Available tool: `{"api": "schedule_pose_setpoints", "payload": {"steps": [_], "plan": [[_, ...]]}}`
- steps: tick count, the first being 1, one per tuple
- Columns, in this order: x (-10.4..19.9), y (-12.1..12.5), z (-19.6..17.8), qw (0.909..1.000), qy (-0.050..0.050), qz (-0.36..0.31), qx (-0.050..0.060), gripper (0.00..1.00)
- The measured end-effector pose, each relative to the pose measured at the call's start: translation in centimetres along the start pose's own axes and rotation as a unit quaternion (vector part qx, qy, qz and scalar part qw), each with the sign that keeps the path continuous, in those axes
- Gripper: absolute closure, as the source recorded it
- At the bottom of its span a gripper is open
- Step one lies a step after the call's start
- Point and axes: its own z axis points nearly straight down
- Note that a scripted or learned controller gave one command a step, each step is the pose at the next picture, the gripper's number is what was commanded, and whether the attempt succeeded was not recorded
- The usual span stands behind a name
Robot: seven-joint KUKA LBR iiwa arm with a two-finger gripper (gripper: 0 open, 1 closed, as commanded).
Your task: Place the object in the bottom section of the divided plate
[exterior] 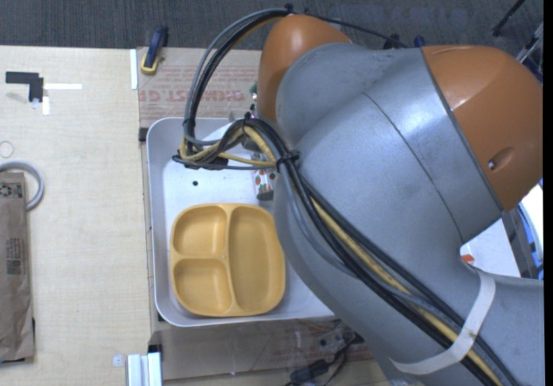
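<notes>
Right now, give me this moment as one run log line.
arm: over bin, covering its right side | gripper: hidden | divided plate: in white bin, all three sections bare | object: unseen | placement: not done

Grey arm (389,203), orange bands, black-yellow cables (216,147)

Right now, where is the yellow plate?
The yellow divided plate lies in the white bin, toward its near end, just left of the big grey arm.

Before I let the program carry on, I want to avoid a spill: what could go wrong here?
The arm hides much of the white bin, so whatever lies under it cannot be checked. Its cable bundle hangs low over the bin and might snag. The yellow divided plate sits close under the arm and could be knocked.
</notes>
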Motion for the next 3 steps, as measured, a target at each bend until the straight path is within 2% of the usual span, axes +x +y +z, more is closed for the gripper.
{"api": "schedule_pose_setpoints", "payload": {"steps": [1, 2, 3], "plan": [[1.1, -5.1, -0.2, 0.9976, 0.01, 0.068, -0.006, 1.0], [-0.3, 4.6, 0.1, 0.9995, 0.0, 0.031, 0.0, 1.0], [3.3, -4.8, 0.2, 0.9985, 0.0, 0.056, 0.001, 1.0]]}}
